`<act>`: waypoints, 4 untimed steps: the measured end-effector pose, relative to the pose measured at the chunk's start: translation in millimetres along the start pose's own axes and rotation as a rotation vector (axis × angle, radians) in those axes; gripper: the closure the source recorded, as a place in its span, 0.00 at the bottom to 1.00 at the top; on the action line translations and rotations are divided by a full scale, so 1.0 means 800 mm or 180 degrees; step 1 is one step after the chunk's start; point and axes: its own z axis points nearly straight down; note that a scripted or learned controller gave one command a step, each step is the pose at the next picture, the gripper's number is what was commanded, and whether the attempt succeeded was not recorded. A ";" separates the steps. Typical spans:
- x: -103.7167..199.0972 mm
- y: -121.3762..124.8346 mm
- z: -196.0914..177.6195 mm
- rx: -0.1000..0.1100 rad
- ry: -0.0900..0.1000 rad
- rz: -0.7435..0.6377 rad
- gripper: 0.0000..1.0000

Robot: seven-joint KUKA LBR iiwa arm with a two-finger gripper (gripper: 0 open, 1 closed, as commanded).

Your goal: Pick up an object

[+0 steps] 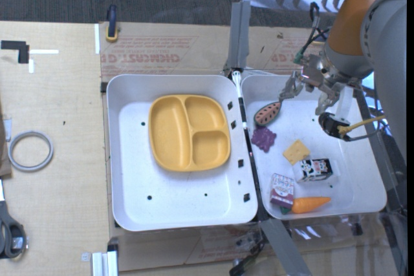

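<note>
1. The gripper [309, 88] hangs over the far part of the right bin [362, 200], at the end of the grey arm [381, 16] with its orange band [349, 26]. Its thin fingers look spread apart, with nothing between them.
2. Nearest to it, just to the camera's left and a little lower in the view, lies a pink, seed-speckled slice with a green edge, like watermelon [267, 113], close against the bin's left wall.
3. Below that sits a purple grape bunch [263, 138], then a yellow cheese wedge [296, 152] towards the bin's middle.
4. Further down, well apart from the gripper, lies a small black-and-white carton [315, 169]; its print is too small to read.
5. At the near edge a pink-and-white packet [282, 191] touches an orange carrot [310, 204]; the packet's lettering is not legible.
6. The left bin [123, 158] holds a yellow divided plate [189, 132] with three compartments.
7. Behind the bins lies brown cardboard [162, 55] with red printing, seen upside down and too faint to make out.
8. On the wooden bench [52, 203] to the left lies a grey ring [29, 150].
</note>
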 end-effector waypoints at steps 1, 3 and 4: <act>-0.024 -0.054 0.102 0.0015 -0.0004 0.1716 0.00; -0.038 -0.076 0.127 0.0017 0.0000 0.1956 0.00; -0.049 0.032 0.077 0.0004 0.0002 0.1955 0.00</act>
